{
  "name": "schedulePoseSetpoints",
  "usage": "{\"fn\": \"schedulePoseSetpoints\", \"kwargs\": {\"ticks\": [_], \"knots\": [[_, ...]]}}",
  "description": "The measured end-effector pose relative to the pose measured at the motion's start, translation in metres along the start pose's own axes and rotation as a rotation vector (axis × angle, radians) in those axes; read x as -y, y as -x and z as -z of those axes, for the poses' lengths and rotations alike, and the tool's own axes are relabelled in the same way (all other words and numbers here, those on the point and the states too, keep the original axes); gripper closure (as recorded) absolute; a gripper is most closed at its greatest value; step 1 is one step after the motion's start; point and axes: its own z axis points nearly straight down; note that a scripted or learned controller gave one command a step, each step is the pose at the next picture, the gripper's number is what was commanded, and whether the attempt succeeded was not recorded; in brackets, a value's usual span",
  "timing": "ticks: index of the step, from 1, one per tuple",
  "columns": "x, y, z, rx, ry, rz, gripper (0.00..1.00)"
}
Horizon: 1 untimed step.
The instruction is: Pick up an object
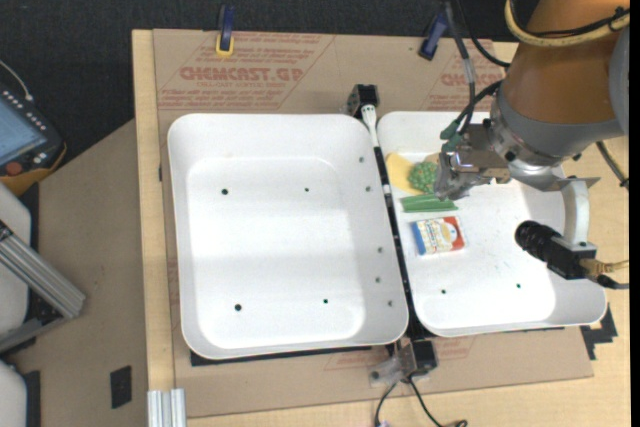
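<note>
My gripper (448,171) hangs over the far left part of the right bin (500,310), just right of a green knobbly ball (424,175). The ball rests against a yellow flat piece (400,169). A green strip (428,204) lies just in front of them. Nearer the front sits a small white card with blue and red print (439,235). The arm's grey and orange wrist (565,65) covers the bin's far right corner and whatever lies under it.
The left bin (200,150) sits beside the right one, joined by a black divider (388,215). A black cylinder on a bracket (550,250) juts over the right bin's right edge. Cardboard lies under both bins, with clamps at the back.
</note>
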Motion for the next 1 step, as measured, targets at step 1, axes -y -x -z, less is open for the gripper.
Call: {"fn": "schedulePoseSetpoints", "kwargs": {"ticks": [1], "knots": [[-0.0006, -0.0003, 0.0100, 0.000, 0.002, 0.000, 1.00]]}}
